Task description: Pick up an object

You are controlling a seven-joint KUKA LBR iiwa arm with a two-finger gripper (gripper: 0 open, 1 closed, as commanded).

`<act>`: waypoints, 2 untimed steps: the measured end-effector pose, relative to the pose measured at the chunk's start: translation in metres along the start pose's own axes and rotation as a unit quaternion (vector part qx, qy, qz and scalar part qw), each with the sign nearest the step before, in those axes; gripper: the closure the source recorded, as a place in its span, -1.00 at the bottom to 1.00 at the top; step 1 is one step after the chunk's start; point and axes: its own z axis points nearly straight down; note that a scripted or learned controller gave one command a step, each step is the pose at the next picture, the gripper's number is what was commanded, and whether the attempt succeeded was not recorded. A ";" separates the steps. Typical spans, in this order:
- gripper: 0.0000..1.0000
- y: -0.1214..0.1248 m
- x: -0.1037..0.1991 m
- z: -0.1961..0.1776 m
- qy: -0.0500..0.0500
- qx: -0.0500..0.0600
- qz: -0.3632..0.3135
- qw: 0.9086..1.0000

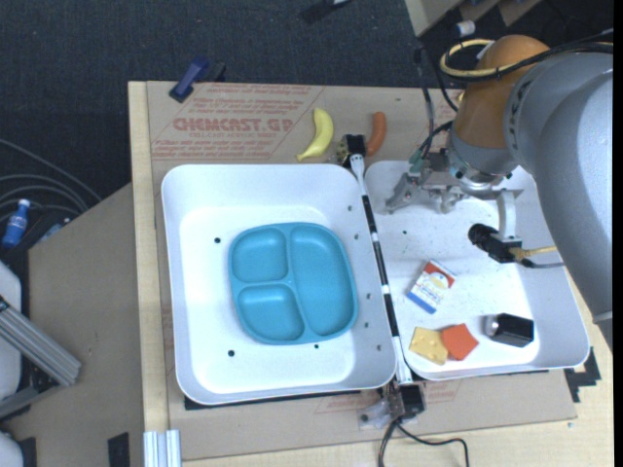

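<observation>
My gripper (425,198) hangs over the far left part of the right bin (560,353), its fingers (397,199) spread open with nothing between them. Nearer the front of that bin lie a small white, blue and orange box (430,287), a yellow piece (426,345), an orange piece (460,341) and a black object (509,330). All of them lie well in front of the gripper, apart from it.
The left bin (195,212) holds a blue divided plate (292,282). Behind the bins on the board lie a banana (317,135) and an orange stick-shaped item (376,132). A blue item (189,81) sits at the board's far left corner.
</observation>
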 end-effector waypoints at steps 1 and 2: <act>-1.00 -0.075 -0.031 0.001 0.000 0.002 0.001 1.000; -1.00 -0.019 -0.017 0.000 0.000 0.000 0.000 1.000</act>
